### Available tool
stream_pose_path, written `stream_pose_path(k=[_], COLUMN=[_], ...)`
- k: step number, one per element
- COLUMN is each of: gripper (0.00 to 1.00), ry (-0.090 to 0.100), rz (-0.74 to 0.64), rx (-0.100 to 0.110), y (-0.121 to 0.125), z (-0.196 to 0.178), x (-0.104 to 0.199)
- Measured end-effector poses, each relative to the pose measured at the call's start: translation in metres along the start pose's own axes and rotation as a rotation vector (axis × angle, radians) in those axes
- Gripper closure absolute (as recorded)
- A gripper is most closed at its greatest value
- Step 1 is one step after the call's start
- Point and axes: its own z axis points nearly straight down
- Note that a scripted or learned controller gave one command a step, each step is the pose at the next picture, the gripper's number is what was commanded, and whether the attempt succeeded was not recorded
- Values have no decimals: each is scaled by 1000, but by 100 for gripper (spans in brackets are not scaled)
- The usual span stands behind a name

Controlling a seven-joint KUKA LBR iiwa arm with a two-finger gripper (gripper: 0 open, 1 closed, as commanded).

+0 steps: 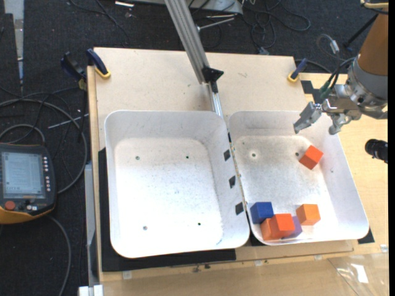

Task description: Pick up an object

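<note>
An orange-red cube lies tilted in the right bin, toward its far right side. At the bin's near edge sit a blue cube, a larger orange-red block with a bit of purple beside it, and an orange cube. My gripper hangs above the bin's far right corner, up and slightly right of the tilted cube. Its two grey fingers are spread apart with nothing between them.
The left bin stands beside the right one. A slanted metal bar runs from the top down to the gap between the bins. Cables and a teach pendant lie on the floor at left.
</note>
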Motion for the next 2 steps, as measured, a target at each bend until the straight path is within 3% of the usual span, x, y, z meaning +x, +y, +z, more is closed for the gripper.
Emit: stream_pose_path(k=[1, 2], gripper=[0, 0], ry=[1, -2], rz=[2, -8], rx=[11, -2], y=[-20, 40], z=[125, 207], x=[-84, -85])
